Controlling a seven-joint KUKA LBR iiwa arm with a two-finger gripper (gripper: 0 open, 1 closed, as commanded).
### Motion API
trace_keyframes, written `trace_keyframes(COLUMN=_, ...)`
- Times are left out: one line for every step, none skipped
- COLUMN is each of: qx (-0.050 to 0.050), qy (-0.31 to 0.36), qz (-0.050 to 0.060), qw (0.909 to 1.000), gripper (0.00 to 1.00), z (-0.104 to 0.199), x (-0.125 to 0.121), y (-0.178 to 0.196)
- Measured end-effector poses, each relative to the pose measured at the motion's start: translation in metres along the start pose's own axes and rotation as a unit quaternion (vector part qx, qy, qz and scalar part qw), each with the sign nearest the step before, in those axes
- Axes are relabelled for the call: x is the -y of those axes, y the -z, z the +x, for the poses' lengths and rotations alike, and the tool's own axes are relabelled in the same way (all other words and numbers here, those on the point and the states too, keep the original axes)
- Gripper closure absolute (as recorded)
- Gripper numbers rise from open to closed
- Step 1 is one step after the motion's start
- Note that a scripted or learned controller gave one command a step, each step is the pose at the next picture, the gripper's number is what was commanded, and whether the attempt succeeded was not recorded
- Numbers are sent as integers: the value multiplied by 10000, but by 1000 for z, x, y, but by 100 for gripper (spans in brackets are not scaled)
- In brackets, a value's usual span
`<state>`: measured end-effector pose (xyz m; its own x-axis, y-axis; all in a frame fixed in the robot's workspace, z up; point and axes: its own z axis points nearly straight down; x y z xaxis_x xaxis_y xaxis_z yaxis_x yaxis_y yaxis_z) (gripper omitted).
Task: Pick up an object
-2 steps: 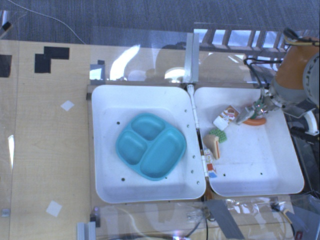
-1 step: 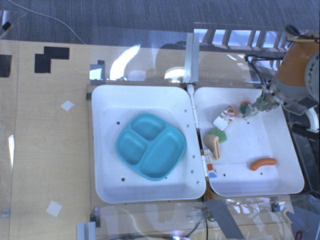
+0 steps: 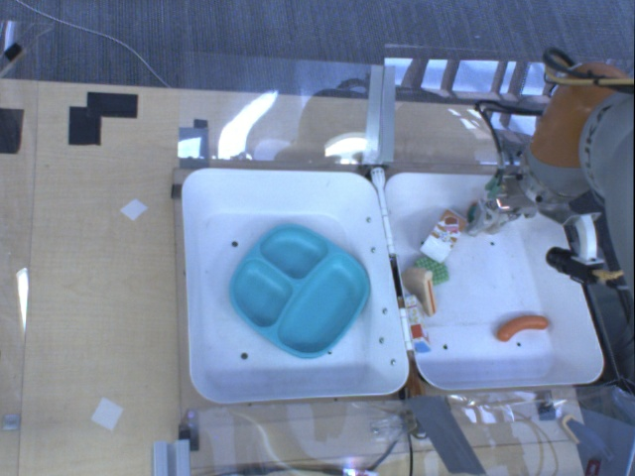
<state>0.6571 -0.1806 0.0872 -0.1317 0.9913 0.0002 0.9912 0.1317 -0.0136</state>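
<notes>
The arm reaches in from the right over the far corner of the right bin. Its gripper sits low above the bin floor, near the far wall. Whether anything is held cannot be determined.

Candidate objects all lie in the right bin. A small carton with a red top lies just left of the gripper, apart from it as far as can be judged. A green piece sits just below the carton, touching or nearly so. A sandwich-like toy lies beside the divider. A sausage lies alone on the near side, well apart from the rest. A small item rests against the divider.

The left bin holds a blue sectioned plate, lying flat near its centre.

Judgement: the gripper's position suggests the carton is the target, with the pick not yet made. The crowding of carton and green piece risks a poor grasp.
</notes>
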Motion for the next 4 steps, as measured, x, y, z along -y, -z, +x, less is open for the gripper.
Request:
trace_keyframes(qx=17, qy=-1190, qz=78, qw=9929, gripper=100, z=45, x=-12, y=-1)
trace_keyframes(qx=-16, qy=-875, qz=12, qw=9962, gripper=100, z=95, x=-21, y=23)
trace_keyframes(qx=0, qy=-870, qz=-79, qw=9962, gripper=0, z=94, x=-25, y=26)
trace_keyframes(qx=0, qy=-613, qz=-95, qw=9981, gripper=0, z=68, x=-15, y=-1)
